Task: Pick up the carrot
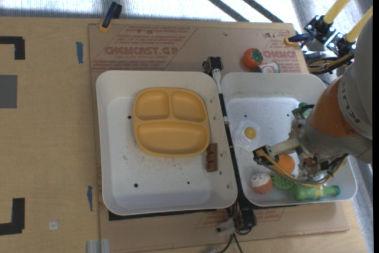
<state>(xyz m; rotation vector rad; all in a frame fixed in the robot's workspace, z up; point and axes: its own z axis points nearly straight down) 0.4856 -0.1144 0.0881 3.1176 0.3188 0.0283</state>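
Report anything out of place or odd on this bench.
A tomato lies outside both bins, on the cardboard behind the right bin. A small brown block sits at the left bin's right edge, off the yellow divided plate. Nothing looks spilled or broken.

My right bin (260, 105) is open across its upper half; fried egg (250, 133), radish (260, 182) and green vegetable (308, 191) crowd its lower end.

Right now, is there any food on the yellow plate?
No, the yellow plate sits in the left bin with all three sections bare; the toy foods lie in the right bin.
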